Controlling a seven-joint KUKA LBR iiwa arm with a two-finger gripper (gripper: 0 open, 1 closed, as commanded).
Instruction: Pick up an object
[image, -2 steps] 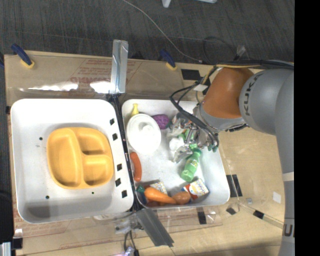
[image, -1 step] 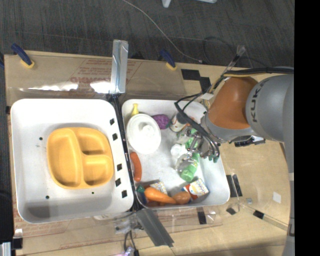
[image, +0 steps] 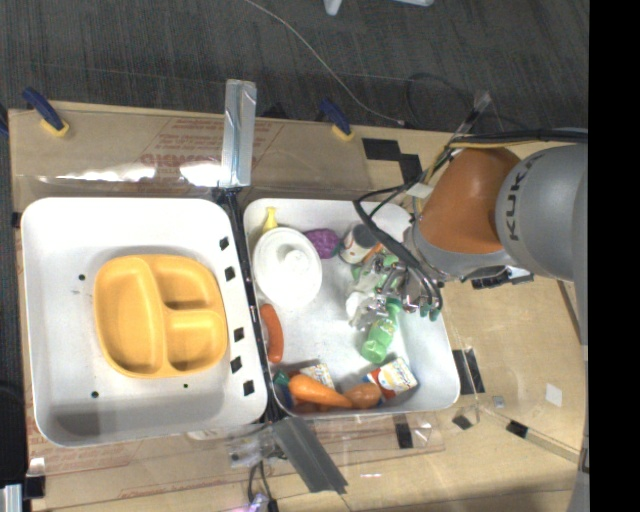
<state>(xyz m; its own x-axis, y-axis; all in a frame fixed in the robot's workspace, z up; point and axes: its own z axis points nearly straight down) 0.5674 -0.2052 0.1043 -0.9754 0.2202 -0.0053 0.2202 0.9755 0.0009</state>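
My gripper (image: 383, 297) reaches down into the right bin (image: 440, 350) at its right-middle part. Just below it lies a green bottle (image: 377, 342), whose upper end sits under the metal of the gripper. Whether the bottle is held is hidden from this angle. A white round bowl (image: 287, 265) lies to the gripper's left, with a purple piece (image: 322, 241) and a small yellow piece (image: 269, 218) behind it. Along the bin's front lie an orange carrot (image: 318, 394), a red-and-white packet (image: 396, 377) and a reddish sausage (image: 272, 334).
The left bin (image: 60, 400) holds a yellow divided tray (image: 160, 312). A dark round item (image: 360, 242) sits by the arm's wrist. Cables run from the arm across the right bin's far rim. Clamps stand on the cardboard behind the bins.
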